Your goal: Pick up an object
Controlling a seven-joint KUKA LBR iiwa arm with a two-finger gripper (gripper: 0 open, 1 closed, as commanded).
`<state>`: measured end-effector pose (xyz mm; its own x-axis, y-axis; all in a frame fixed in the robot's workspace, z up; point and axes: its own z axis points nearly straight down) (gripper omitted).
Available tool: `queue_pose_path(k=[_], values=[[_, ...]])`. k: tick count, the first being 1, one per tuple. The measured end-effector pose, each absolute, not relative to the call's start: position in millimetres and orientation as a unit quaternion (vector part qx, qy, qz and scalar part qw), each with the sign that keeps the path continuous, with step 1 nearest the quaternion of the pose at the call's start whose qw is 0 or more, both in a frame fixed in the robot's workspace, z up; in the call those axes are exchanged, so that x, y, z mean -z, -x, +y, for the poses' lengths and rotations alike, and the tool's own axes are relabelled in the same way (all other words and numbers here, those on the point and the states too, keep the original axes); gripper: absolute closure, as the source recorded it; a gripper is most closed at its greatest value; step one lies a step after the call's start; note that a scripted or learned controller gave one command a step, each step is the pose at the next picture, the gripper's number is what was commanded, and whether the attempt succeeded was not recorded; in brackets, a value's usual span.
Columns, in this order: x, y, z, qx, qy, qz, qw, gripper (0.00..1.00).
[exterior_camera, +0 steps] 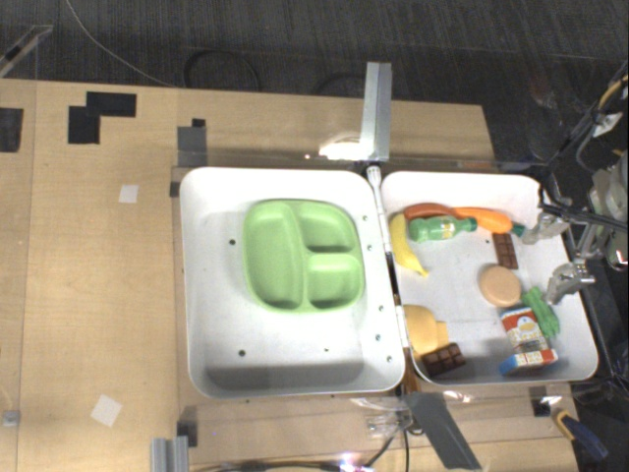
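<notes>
We see the hand at the right rim of the right bin, its two fingers apart with nothing between them. Just beside the lower finger lies a green toy vegetable, and below that a small carton over a blue item. Further left of the hand are a round tan cookie and a brown chocolate bar; beyond those, a green bottle, an orange carrot and a banana. Well apart to the left, the left bin holds a green divided plate. Both bins sit on the table.
</notes>
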<state>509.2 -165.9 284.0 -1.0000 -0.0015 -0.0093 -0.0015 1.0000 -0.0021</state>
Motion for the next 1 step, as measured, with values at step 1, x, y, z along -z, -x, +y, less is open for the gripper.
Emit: queue_pose_path(k=[1], values=[[-186.8, -490.1, -200.3, -0.0002, 0.000, 1.000, 0.000, 0.00]])
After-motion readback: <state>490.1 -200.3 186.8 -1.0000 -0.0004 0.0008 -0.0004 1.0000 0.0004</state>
